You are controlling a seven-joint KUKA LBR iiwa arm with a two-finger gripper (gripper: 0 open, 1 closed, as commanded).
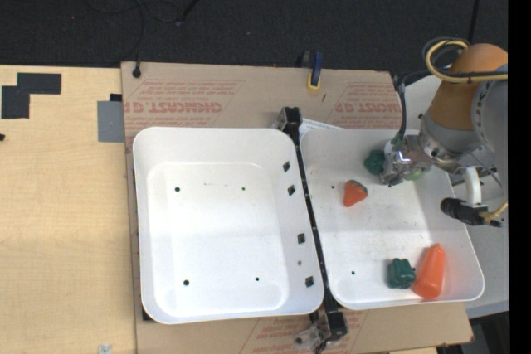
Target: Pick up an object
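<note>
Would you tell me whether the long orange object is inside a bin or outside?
Inside: the long orange object lies in the right bin, beside its right wall.

My grey arm with its orange band reaches into the right shallow white bin (465, 282), my two-finger gripper (397, 168) low beside a small dark-green object (376, 162), with a small red-orange wedge (354, 193), a green lump (401, 273) and an orange carrot-shaped piece (431, 270) nearer.

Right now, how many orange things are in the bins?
2. A small orange piece lies mid-way in the right bin. A longer orange one lies in its near right corner, beside a green object. The arm may hide more near the gripper.
</note>
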